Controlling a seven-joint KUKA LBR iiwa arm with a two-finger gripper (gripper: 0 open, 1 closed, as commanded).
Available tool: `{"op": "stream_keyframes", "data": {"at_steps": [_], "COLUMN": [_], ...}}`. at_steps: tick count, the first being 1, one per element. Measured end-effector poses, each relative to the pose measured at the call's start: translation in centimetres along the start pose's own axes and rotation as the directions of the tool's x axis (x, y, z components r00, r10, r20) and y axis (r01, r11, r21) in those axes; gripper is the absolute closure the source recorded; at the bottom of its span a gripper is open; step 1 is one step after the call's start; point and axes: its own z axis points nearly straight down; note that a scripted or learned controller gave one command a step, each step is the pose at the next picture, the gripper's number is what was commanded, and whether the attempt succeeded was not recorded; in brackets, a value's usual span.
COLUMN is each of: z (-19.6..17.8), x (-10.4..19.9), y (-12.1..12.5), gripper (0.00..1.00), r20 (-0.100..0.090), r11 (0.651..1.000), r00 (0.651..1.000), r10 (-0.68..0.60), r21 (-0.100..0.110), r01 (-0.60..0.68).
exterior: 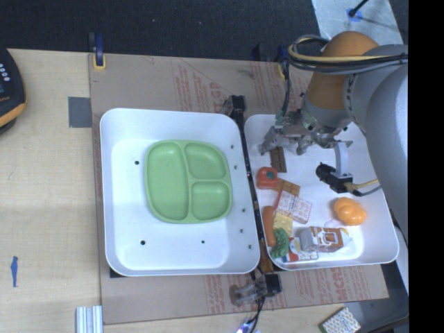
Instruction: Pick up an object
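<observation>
Two white bins on a cardboard-covered bench; arm (361, 82) bends in from the right, gripper (305, 141) low over the right bin (378, 245), can't tell its grip.

Faint red lettering runs along the cardboard mat (208, 82) and printing marks the packets (295, 207), but none of it is legible.

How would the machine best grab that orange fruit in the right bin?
Come straight down on the orange and pinch its round middle. It lies apart from the packets, with bare bin floor around it, so fingers probably fit on either side.
</observation>
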Motion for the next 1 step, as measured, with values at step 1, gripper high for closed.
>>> {"op": "stream_keyframes", "data": {"at_steps": [1], "z": [-0.02], "x": [0.17], "y": [0.0], "gripper": [0.0], "r20": [0.0], "r11": [1.0], "r00": [1.0], "r10": [0.0], "r21": [0.0], "r01": [0.0]}}
